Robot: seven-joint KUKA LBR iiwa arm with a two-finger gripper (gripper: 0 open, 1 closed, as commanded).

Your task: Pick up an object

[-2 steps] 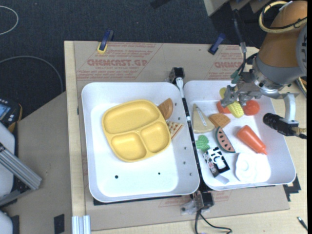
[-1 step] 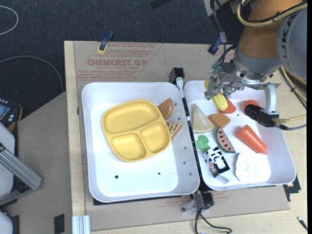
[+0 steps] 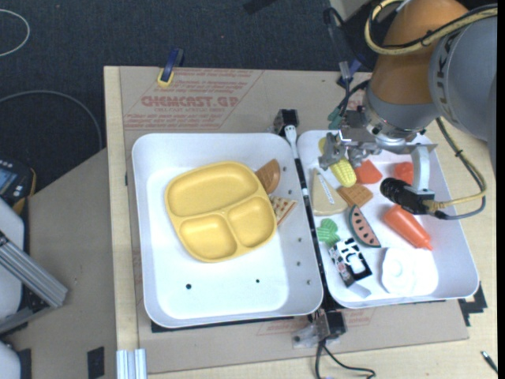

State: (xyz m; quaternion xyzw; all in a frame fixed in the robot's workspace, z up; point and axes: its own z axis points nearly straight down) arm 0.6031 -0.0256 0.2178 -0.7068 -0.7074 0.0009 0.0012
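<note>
Camera view from over the worktop (image 3: 118, 212), a pale wooden board: the left bin (image 3: 237, 290), smooth white plastic, holds a glossy yellow three-compartment plate (image 3: 217, 208), with a brown waffle-textured cracker (image 3: 282, 208) just beside its right edge. The right bin (image 3: 454, 271) carries a green leafy toy (image 3: 327, 230), a ridged yellow corn cob (image 3: 344, 171), a watermelon slice (image 3: 362, 227), a tapered orange carrot (image 3: 407, 224) and a round white lid (image 3: 398, 271). The metal pincer (image 3: 345, 148) hangs over the corn; whether it is open or closed I cannot tell.
</note>
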